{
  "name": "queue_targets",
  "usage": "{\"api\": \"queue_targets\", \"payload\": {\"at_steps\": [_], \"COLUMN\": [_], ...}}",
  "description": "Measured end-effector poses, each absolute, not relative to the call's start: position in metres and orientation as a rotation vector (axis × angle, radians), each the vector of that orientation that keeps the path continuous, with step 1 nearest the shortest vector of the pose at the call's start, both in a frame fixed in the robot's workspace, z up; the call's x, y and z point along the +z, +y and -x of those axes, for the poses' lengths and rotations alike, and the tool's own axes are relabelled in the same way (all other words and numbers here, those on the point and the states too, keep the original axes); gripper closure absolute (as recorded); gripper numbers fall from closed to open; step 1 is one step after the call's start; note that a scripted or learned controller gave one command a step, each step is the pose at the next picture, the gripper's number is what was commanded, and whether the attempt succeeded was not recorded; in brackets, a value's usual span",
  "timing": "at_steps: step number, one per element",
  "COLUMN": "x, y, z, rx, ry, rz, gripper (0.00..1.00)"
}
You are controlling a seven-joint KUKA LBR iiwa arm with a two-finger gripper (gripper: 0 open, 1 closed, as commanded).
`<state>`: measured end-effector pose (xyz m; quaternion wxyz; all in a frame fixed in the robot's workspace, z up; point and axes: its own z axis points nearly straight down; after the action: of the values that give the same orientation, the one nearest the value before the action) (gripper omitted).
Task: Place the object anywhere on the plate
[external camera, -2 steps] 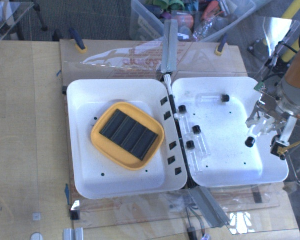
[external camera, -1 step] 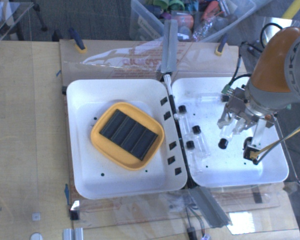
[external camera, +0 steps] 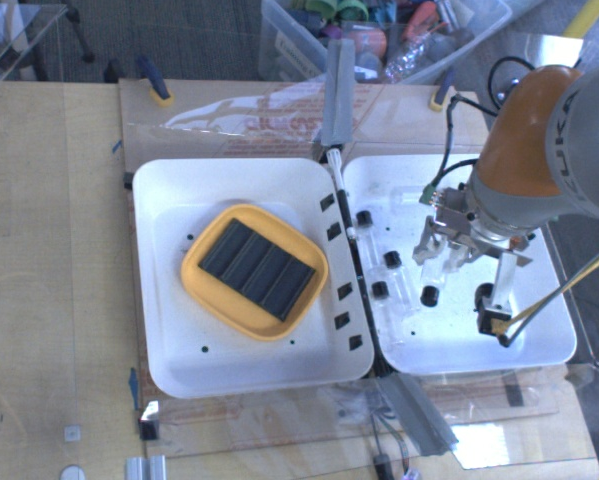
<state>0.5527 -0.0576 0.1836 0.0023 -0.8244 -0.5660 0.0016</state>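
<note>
Two shallow white bins sit side by side on the wooden table. The left bin holds a yellow plate at its centre, turned at an angle, with a dark ribbed rectangular slab lying on top of it.

The right bin occupies the centre-right of the frame. The grey arm, with its orange band, enters from the right and hangs over this bin. Its hand points down into the bin's middle; whether it is open or closed cannot be told, and no item is visible in its grasp.

A small dark object lies on the right bin's floor, just below the hand in the frame. Its exact nature cannot be determined. It is well apart from the plate, with the divider between the bins separating them. Further small dark spots dot the right bin's floor towards the divider.

A clear tub of mixed coloured items stands beyond the bins at the top of the frame.
</note>
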Motion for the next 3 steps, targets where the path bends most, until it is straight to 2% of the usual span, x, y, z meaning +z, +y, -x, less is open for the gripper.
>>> {"api": "queue_targets", "payload": {"at_steps": [1,2,3], "x": [0.184,0.184,0.184], "y": [-0.033,0.002,0.055], "z": [-0.589,-0.565,-0.578], "rx": [0.001,0.005,0.0], "ry": [-1.878,-2.043,-2.136], "rz": [2.519,2.381,2.303], "gripper": [1.0,1.0,1.0]}}
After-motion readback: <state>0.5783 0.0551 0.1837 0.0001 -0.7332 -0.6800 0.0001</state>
